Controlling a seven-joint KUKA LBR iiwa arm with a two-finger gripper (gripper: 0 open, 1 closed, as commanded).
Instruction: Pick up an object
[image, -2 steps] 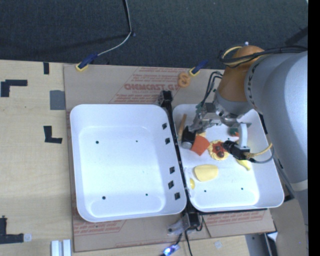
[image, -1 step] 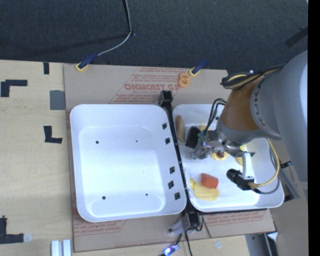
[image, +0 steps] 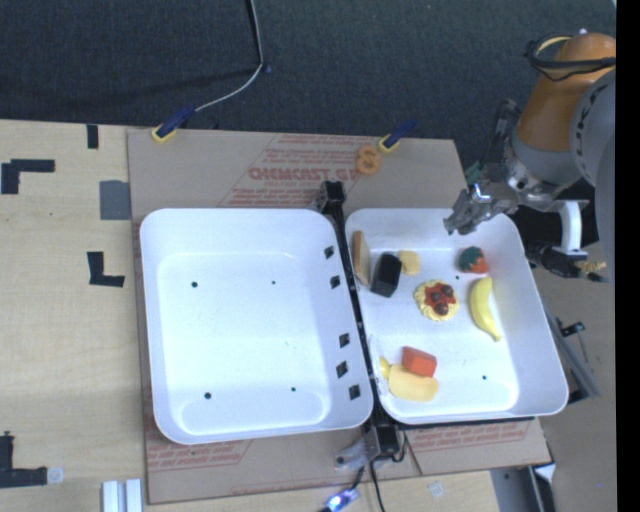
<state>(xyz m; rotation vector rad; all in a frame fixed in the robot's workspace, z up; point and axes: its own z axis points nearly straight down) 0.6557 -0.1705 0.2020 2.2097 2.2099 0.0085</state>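
Dark carpet lies behind the table (image: 60, 300), and a sheet of brown cardboard (image: 290, 165) on the table carries two shallow white bins side by side.

Going from the left, the left bin (image: 175, 400) has nothing to pick in it. All the objects are in the right bin (image: 530, 395). Near its 9 o'clock wall a slice of bread (image: 358, 256) stands on edge, a black block (image: 386, 274) leans just beside it, and a small yellow piece (image: 409, 262) touches the block. In the middle is a small round pastry with red topping (image: 438, 299). At about 6 o'clock a red block (image: 419, 361) rests on a pale yellow lump (image: 412, 385). At 3 o'clock a banana (image: 485, 307) lies lengthwise, and above it, near 1 o'clock, is a small green and red piece (image: 472, 261).

The claw (image: 466, 220) hangs over the bin's rim at about 12 to 1 o'clock, and the arm (image: 560, 110) comes in from the right. It holds nothing, as far as I can see; whether its tips are apart or together I cannot tell, because they are too small and dark.

I judge that the approach is the step in hand. The green and red piece is nearest, down toward 6 o'clock from the claw, and it stands apart from the others, so it seems the easiest target. It is good to come straight down over its middle, well away from the wall. The banana is also free, and a grip across its narrow width should work. The stacked red block and the crowded group at 9 o'clock are more risky, because a neighbour may be pushed.
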